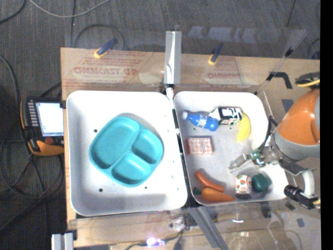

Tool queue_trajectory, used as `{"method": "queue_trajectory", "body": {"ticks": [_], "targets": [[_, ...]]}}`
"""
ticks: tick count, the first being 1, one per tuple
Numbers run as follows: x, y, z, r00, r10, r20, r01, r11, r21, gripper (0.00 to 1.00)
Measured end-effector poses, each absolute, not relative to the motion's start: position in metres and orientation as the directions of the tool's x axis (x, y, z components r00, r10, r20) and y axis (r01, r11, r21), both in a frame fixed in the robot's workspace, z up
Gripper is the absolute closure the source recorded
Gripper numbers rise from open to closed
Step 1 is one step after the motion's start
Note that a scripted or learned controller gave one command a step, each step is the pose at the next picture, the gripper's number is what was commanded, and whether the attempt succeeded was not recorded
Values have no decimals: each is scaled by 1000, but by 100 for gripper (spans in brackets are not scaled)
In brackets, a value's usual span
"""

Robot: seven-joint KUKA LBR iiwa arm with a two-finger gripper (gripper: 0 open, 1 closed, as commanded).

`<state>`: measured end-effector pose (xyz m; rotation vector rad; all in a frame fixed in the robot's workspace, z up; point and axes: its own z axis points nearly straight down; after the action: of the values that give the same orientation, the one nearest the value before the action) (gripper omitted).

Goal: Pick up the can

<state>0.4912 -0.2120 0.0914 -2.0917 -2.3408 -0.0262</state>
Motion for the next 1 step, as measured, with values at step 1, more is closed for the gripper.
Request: {"method": "queue_trajectory", "body": {"ticks": [1], "targets": [[531, -203, 91, -102, 995, -4, 995, 102, 11, 0]]}}
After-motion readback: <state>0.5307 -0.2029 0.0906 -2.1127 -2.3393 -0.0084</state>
